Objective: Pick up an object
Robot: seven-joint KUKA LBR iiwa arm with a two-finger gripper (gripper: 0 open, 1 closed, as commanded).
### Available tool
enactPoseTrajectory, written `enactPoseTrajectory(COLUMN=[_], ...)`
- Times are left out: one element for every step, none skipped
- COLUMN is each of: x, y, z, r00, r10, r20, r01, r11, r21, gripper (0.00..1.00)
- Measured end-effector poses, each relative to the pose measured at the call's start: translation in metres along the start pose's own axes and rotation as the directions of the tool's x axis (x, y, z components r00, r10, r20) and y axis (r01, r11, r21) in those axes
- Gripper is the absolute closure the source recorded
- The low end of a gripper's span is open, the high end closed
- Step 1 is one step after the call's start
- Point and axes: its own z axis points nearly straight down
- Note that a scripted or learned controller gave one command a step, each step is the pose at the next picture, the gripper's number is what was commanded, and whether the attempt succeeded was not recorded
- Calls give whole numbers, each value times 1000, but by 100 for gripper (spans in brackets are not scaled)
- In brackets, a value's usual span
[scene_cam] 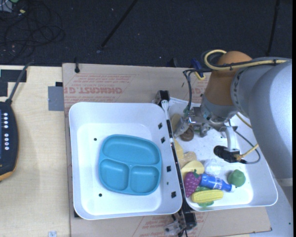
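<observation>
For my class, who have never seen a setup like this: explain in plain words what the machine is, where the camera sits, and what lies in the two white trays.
The picture comes from one camera fixed above a bench, looking down at a slant. The grey and orange machine on the right is a robot arm. Its gripper is low inside the right bin; whether it holds anything cannot be told. That bin contains toy food: purple grapes, a corn cob, a green ball and a blue bottle. The left bin holds a blue divided plate.

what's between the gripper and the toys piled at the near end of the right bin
Nothing visible. The gripper sits low at the right bin's far end; bare white floor separates it from the purple grapes, corn and green ball.
</observation>
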Motion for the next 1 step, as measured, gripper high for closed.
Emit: enactPoseTrajectory(x=[16], y=[3], z=[-107], r00=[1000], r10=[-3], r20=[0], r01=[3], r11=[1000], r21=[-17], gripper=[0])
